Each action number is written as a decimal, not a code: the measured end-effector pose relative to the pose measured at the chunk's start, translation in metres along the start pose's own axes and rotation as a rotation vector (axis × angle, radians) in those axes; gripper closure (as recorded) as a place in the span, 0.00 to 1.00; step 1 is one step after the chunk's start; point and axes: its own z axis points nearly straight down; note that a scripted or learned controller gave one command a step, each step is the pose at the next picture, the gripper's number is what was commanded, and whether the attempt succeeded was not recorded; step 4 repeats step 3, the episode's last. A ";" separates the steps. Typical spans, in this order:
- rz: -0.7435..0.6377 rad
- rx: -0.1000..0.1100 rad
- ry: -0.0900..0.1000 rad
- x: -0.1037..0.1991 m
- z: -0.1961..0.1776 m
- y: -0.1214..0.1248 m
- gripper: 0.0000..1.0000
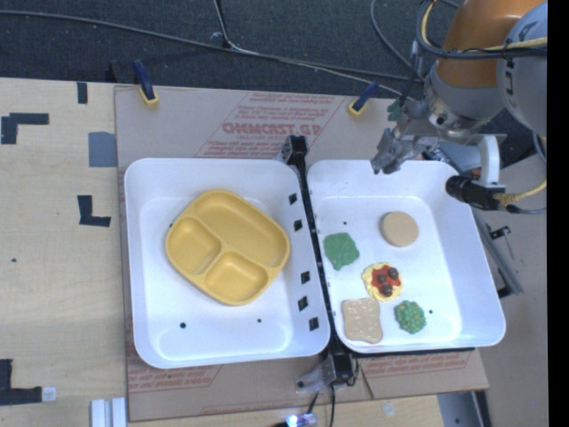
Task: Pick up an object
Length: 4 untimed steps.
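Food-shaped toys, five of them, lie in the right bin [462, 265], any one of which could be the object to pick: a round tan biscuit [400, 229] toward the far side, a leafy green piece [340, 249] near the divider between the bins, a small yellow pizza-like disc with red and dark spots [383, 281] in the middle, a pale slice of toast [362, 320] at the near edge, and a darker green broccoli-like lump [410, 316] just beside the toast on its right. None of them touch one another, though the pizza disc sits close above the toast and the broccoli. The left bin [147, 238] holds a yellow divided tray [228, 245] with three compartments, lying at a slant. Both bins rest on a sheet of brown cardboard [258, 118] held by two blue-and-yellow clamps [144, 85] at its far edge. The gripper [388, 160] hangs above the far rim of the right bin, apart from every toy, with nothing visible between its fingers; it is dark and seen at an angle, so whether the jaws are open or closed cannot be told. Above it sits the arm's orange band [484, 20], with cables looping around it
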 end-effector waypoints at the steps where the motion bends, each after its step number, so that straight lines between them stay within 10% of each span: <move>1: 0.000 0.002 0.000 0.055 0.020 -0.009 1.00; 3: -0.001 0.003 0.000 0.175 0.042 -0.024 1.00; 4: -0.001 0.003 0.000 0.175 0.042 -0.024 1.00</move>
